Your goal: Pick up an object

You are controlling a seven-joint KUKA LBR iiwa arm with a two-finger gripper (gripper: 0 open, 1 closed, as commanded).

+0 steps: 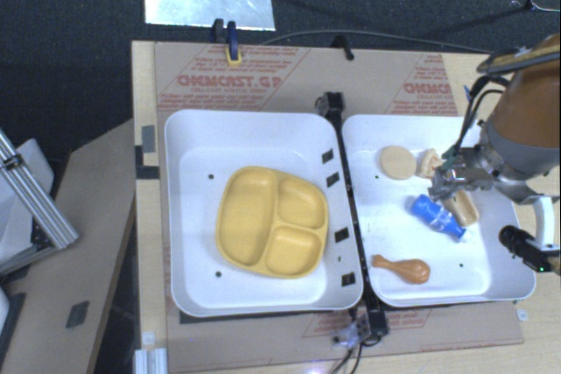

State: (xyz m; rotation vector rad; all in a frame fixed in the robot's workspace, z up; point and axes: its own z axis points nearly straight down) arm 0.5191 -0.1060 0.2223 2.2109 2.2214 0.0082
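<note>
The right bin (500,280) holds a blue crumpled object (437,217), a round tan disc (396,162), a small beige piece (429,160), a tan bread-like piece (465,209) and a brown drumstick (402,269). My gripper (445,181) reaches in from the right and hangs low over the bin's middle. It is just above the upper end of the blue object, between the beige piece and the bread-like piece. Whether it touches any of them is unclear.
The left bin (193,144) carries a yellow divided plate (272,222). A black divider with clips (344,206) runs between the two bins. The arm's grey and orange body (526,114) covers the right bin's far right corner.
</note>
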